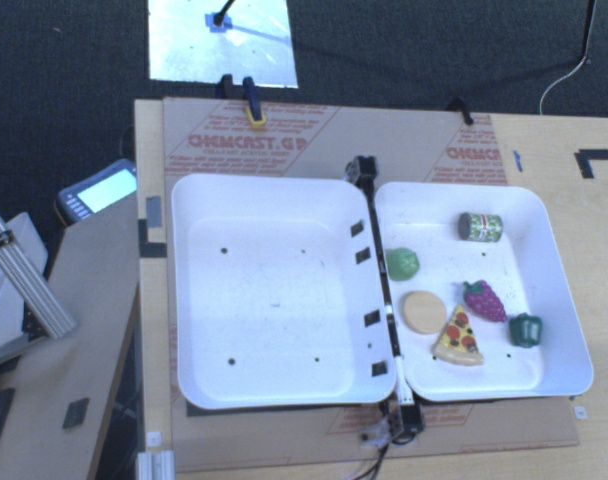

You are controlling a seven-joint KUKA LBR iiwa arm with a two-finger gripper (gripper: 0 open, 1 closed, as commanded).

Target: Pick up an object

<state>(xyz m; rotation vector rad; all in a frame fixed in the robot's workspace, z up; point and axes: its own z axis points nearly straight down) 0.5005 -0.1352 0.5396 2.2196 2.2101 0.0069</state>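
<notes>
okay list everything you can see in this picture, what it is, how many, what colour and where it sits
white bins: two, white, side by side on the bench
can: one, green with a pale label, lying on its side near the far edge of the right bin
round green toy: one, green, right bin, close to the wall shared with the left bin
round flat piece: one, tan, right bin, just nearer the camera than the round green toy
grapes: one bunch, purple, right bin, right of the round flat piece
pizza slice: one, yellow with red spots, near front of the right bin
pepper: one, dark green, right bin, right of the pizza slice
metal plate: one, silvery, on the dark floor beyond the bench
cardboard sheet: one, brown with red print, under the bins
</notes>
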